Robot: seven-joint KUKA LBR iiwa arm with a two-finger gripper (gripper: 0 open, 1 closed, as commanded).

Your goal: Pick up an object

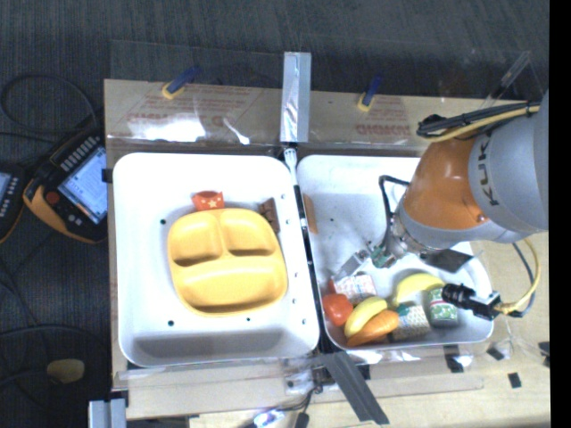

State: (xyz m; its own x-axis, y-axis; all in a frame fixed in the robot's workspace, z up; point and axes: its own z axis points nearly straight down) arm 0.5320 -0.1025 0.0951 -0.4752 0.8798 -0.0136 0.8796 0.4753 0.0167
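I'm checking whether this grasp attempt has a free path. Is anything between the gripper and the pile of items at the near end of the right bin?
Nothing visible does. The gripper sits low in the right bin, right above the white packet, with bare bin floor beside it. The banana, tomato and other items lie just beyond.

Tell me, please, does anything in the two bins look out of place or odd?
Nothing looks spilled or broken. The yellow divided tray lies slightly askew in the left bin, with a small red item at its far edge. In the right bin, the toy food is crowded into the near corner.
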